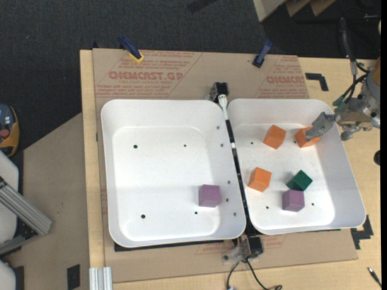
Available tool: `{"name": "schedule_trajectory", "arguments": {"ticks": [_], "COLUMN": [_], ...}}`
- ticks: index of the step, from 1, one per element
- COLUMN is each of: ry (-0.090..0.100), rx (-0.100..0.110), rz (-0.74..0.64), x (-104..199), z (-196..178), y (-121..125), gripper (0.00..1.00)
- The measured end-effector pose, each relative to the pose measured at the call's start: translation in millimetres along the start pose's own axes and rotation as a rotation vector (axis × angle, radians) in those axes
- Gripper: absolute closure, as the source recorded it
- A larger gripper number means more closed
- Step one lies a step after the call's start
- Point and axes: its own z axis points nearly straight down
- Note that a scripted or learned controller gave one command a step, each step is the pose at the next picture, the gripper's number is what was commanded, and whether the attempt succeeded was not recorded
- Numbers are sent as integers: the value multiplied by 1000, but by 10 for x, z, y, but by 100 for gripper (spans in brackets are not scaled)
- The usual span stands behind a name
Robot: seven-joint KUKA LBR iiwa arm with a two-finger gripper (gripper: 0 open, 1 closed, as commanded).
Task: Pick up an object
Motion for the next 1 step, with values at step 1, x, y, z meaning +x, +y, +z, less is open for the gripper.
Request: {"name": "schedule_trajectory", "arguments": {"ticks": [1], "ry": [6], "rx": [17], "rz": [-1], "x": [212], "z": [1577], "y": [-41], "gripper": [0]}}
